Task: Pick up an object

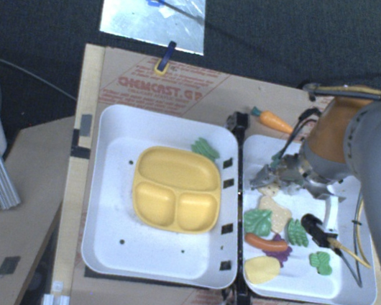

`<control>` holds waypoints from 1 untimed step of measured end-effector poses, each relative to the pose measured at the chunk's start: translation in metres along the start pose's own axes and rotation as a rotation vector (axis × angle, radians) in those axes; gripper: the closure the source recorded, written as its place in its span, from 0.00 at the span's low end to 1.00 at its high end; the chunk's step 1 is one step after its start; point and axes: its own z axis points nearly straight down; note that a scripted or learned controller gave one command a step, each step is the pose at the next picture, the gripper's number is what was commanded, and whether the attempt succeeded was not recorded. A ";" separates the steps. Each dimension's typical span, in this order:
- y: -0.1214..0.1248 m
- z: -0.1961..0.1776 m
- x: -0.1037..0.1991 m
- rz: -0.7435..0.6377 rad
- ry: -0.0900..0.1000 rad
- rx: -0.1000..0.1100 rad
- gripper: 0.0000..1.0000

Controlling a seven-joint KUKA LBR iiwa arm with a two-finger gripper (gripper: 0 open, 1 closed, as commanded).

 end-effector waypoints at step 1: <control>-0.066 0.001 0.002 0.007 0.001 0.010 0.00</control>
